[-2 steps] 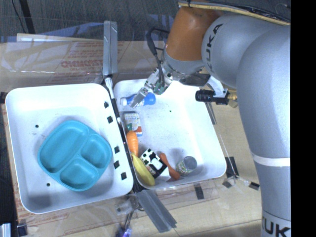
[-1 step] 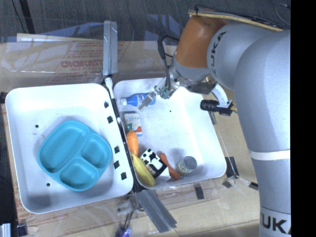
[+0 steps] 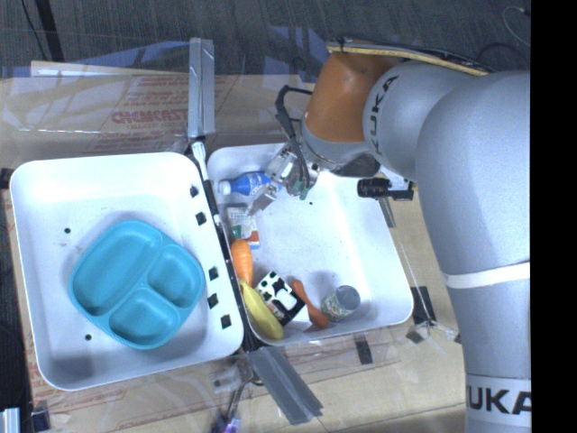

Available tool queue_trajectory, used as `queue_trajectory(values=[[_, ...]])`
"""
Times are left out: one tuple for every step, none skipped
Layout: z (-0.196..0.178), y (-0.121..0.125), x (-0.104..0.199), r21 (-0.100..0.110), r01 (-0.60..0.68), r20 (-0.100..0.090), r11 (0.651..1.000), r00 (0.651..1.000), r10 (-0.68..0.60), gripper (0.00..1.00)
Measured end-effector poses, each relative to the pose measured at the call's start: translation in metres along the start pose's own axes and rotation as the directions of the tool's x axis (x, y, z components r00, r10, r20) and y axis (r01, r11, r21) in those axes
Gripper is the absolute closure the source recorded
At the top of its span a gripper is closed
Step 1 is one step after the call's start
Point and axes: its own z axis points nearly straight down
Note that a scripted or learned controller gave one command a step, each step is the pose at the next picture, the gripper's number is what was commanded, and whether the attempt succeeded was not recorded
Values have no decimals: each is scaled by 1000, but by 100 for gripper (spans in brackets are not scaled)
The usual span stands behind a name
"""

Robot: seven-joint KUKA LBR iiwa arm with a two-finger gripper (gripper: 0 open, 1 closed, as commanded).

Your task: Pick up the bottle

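A clear plastic bottle with a blue label lies in the far left corner of the right bin, its clear end pointing toward the bin's left wall. My gripper hangs low over that corner, right at the bottle's right end. The orange wrist band and grey arm rise behind it and hide part of the bin's far rim. Whether the gripper touches the bottle is unclear.
Along the right bin's left wall and front lie an orange carrot, a yellow banana, a black-and-white cube, another orange piece and a small can. A blue divided plate sits in the left bin.
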Motion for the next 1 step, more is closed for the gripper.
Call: queue_trajectory(values=[[-88,43,36,13,-159,-20,987,987,159,0]])
